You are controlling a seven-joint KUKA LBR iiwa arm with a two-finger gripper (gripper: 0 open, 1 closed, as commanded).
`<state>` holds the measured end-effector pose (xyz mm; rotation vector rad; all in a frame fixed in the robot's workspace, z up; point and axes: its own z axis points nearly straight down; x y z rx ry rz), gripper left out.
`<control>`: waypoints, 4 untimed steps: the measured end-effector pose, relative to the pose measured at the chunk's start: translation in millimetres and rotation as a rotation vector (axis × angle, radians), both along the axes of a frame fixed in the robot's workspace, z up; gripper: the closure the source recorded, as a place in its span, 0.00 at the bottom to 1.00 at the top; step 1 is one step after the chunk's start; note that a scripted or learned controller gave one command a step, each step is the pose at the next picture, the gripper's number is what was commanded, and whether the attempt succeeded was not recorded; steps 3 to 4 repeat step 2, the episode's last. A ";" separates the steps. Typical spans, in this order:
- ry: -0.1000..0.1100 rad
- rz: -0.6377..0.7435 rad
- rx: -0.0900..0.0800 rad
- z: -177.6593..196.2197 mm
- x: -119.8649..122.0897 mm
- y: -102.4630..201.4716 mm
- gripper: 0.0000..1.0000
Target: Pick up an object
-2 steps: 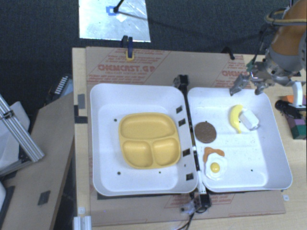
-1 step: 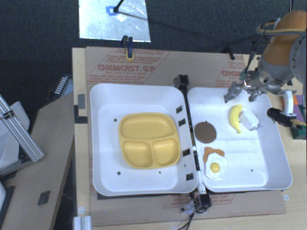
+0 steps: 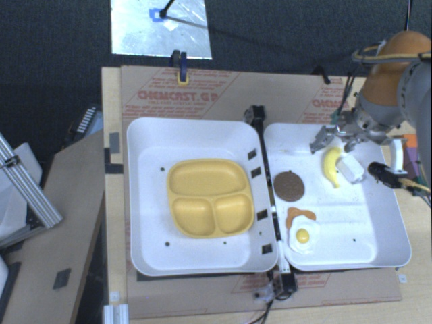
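- I saw the smooth, curved yellow banana [image 3: 331,167] in the right bin [image 3: 378,248], long axis running near-to-far.
- The gripper [image 3: 332,139] hovered just above it, fingers spread apart.
- Nearby lay a flat brown disc [image 3: 289,185], a white block [image 3: 351,169] and a glossy fried egg [image 3: 302,235].

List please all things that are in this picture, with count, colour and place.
bins: 2, white, side by side on the bench
divided tray: 1, yellow, in the left bin
banana: 1, yellow, in the right bin, upper part
round patty: 1, brown, in the right bin, near the divider
fried egg: 1, white with yellow yolk, in the right bin, front
orange piece: 1, orange, touching the egg's upper edge
clamp: 1, yellow and dark, at the board's rear edge
arm: 1, grey with orange band, over the right bin
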<state>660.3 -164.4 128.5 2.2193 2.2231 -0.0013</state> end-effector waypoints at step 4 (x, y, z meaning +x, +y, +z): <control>-0.009 0.004 -0.003 -30.3 3.0 -0.5 1.00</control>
